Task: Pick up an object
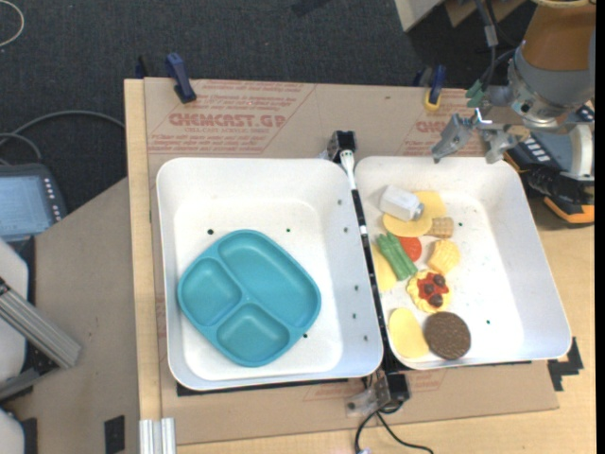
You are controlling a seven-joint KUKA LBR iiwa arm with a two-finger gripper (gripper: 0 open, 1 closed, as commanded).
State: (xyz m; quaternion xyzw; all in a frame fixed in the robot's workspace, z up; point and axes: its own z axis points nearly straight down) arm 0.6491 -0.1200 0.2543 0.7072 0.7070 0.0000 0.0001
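- Toy food [422,253] piled in right bin [510,253], not picked yet.
- Gripper [471,137] spread wide, holding nothing, above bin's far edge.
- Next: go down, pinch one piece.

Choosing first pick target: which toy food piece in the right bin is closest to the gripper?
The white block at the pile's top end. It lies nearest the gripper, which hovers above the right bin's far rim; the brown cookie is farthest.

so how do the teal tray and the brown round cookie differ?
The teal tray is large, a rounded rectangle split into three compartments, alone in the left bin. The brown cookie is small, a flat disc, crowded among toy food in the right bin, touching a pale yellow piece. Both lie flat, untouched by the gripper.
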